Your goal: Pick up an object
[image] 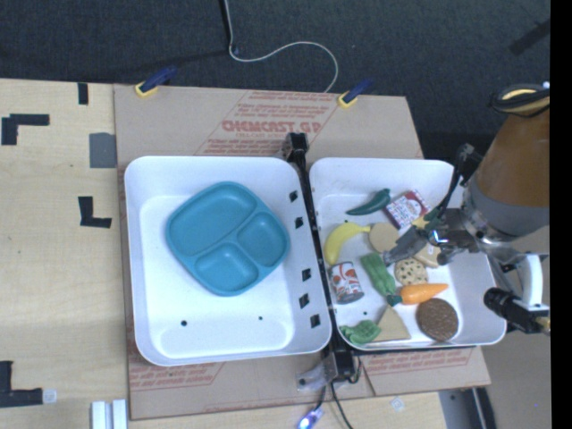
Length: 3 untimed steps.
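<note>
I see the right bin crowded with toy food, and the gripper hangs low over its middle, reaching in from the right. Whether it pinches anything I cannot tell. The nearest pick, I judge, is the cookie, just below the fingertips, beside the carrot.

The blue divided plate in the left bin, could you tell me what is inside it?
The blue divided plate shows three bare compartments. It hides the left bin floor beneath it.
</note>
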Each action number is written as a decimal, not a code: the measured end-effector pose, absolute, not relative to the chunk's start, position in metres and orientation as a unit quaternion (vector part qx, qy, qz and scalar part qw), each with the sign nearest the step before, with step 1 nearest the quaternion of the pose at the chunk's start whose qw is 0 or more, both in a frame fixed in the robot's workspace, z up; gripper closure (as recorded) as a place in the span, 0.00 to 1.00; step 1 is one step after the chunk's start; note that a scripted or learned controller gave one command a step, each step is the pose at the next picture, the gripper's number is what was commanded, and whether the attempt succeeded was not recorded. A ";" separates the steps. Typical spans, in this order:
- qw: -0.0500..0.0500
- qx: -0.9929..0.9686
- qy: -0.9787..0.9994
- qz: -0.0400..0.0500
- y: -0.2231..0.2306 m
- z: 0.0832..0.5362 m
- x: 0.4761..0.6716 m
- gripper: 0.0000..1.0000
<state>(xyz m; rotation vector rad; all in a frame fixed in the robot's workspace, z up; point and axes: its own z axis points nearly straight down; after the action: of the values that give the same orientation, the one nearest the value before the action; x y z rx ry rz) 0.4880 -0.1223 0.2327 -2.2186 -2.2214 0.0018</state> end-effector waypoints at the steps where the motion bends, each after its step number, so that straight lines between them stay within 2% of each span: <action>1: -0.008 -0.706 -0.708 -0.005 -0.112 0.491 0.484 0.00; 2: -0.001 -0.707 -0.708 0.001 -0.111 0.492 0.484 1.00; 3: -0.001 -0.703 -0.711 -0.002 -0.011 0.537 0.484 1.00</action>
<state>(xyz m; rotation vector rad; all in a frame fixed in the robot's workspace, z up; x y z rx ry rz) 0.4841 -0.0109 0.5374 -2.2101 -2.2365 -0.0071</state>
